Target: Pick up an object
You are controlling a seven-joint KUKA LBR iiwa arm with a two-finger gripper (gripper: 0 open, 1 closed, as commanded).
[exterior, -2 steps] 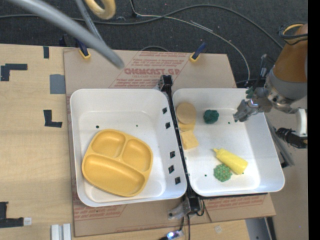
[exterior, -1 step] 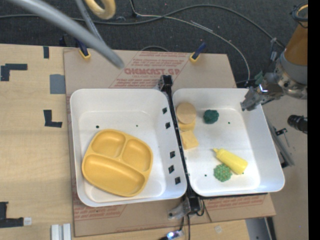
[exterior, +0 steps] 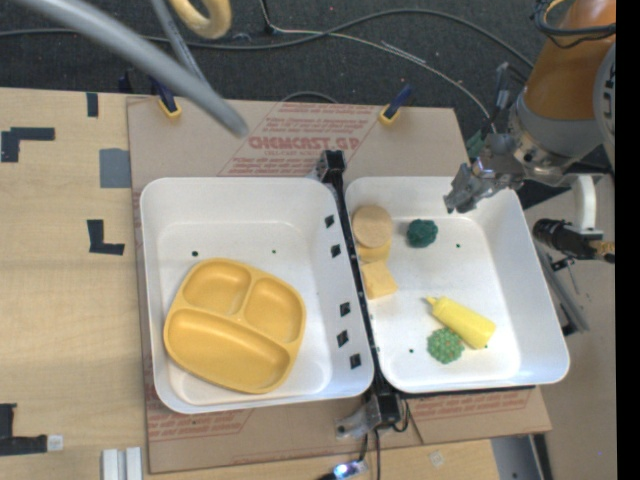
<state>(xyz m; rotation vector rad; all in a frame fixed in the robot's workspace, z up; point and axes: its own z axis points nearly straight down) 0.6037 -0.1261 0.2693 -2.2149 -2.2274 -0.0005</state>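
Observation:
The right bin (exterior: 520, 268) holds a dark green broccoli piece (exterior: 422, 232), a round tan biscuit (exterior: 372, 227), a pale yellow cheese wedge (exterior: 379, 282), a yellow squeeze bottle (exterior: 463, 320) and a lighter green broccoli piece (exterior: 445, 346). My gripper (exterior: 462, 196) hangs over the bin's far right edge, to the right of the dark green broccoli and apart from it. Nothing shows between its tips.
The left bin (exterior: 160, 218) carries a yellow divided plate (exterior: 235, 324). A black divider strip (exterior: 345, 268) runs between the bins. Cables and a grey hose (exterior: 120, 38) cross the dark floor behind. Both bins stand on cardboard (exterior: 300, 138) over the wooden bench.

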